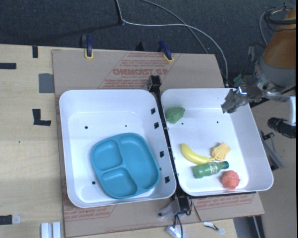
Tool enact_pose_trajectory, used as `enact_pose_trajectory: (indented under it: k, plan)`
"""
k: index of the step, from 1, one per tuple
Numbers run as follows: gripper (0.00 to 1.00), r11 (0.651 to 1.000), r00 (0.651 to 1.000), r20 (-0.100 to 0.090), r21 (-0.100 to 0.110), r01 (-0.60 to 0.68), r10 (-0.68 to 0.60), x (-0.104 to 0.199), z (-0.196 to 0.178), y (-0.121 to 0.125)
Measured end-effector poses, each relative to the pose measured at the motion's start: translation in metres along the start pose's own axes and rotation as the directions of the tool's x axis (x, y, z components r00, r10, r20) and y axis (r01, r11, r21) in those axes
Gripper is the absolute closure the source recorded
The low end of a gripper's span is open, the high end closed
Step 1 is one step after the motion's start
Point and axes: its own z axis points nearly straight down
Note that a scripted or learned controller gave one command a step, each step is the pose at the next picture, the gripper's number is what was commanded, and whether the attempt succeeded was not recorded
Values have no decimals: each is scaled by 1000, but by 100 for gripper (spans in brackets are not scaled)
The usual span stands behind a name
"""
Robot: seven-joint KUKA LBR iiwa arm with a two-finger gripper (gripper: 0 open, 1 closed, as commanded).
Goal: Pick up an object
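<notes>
Right bin point(248, 133): five loose items. A green lumpy piece point(175, 114), possibly a toy vegetable, lies alone at the far left corner near the divider. A yellow banana point(193, 155) lies toward the near side, with a pale yellow ridged piece point(221, 151) touching or just beside its right end. A green bottle point(209, 169) lies on its side just below the banana, and a red-orange rounded piece point(231, 179) sits near the bin's near right corner, just beside the bottle's cap end. Left bin point(72, 133): one blue sectioned tray point(124, 165), three compartments, lying flat. Gripper point(232, 103): at the far right rim of the right bin, well apart from every item; nothing is seen between its tips, and whether they are spread or pressed together cannot be told at this size. Step in hand, as a judgement: approach, with no object yet chosen or reached. Next move calls for travel inward and down over one item; the green lumpy piece stands clear of neighbours and looks the simpler target, while the banana cluster is crowded. Hard to make out: the gripper's tips, dark against the rim; the arm's upper part, cut off at the right; the exact nature of the ridged and red-orange pieces.
</notes>
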Motion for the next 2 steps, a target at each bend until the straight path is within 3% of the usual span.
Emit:
enact_pose_trajectory:
  k: [1,2]
  plan:
    - [100,1000,1000,-1,2,3,-3,41,3,9]
    - [100,1000,1000,-2,3,5,-5,103,13,23]
